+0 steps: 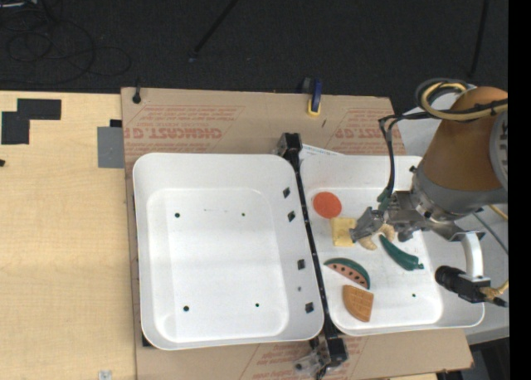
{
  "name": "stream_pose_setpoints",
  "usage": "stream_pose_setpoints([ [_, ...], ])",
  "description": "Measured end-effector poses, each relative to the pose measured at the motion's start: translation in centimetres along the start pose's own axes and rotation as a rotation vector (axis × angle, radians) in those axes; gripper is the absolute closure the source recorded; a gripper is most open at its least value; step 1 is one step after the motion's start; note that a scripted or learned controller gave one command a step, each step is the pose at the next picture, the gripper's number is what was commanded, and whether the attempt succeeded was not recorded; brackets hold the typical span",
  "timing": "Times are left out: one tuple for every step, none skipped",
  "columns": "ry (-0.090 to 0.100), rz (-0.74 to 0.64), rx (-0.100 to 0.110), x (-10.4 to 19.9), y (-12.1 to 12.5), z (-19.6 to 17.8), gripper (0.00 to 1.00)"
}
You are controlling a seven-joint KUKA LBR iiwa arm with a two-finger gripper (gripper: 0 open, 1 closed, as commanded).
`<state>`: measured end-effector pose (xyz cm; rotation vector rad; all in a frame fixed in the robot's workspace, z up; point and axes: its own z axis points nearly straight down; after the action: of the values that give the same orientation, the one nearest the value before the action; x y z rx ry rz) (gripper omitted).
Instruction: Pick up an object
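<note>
The right bin [431,314] holds an orange-red disc [327,203], a pale yellow block [342,231], a watermelon-slice toy [348,271], a tan wedge [358,304] and a dark green curved piece [401,255]. My gripper [366,230] hangs low over this bin, its fingertips right beside the yellow block's right edge and just left of the green piece. The view is too coarse here to tell how the fingers stand or whether anything sits between them.
The left bin [153,204] lies beside the right one, joined by a black clamp strip [300,229]. Both rest on a cardboard sheet [207,121]. The arm's body and cables [465,163] cover the right bin's far right side.
</note>
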<state>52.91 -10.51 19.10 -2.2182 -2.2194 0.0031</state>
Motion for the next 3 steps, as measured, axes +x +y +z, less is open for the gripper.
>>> stream_pose_setpoints([
  [-0.003, -0.004, -0.007, -2.4, 8.5, 0.8, 0.0],
  [0.003, -0.001, 0.007, 2.2, 2.0, 3.5, 0.0],
  [0.0, 0.004, 0.003, 1.8, 2.3, 2.3, 1.0],
])
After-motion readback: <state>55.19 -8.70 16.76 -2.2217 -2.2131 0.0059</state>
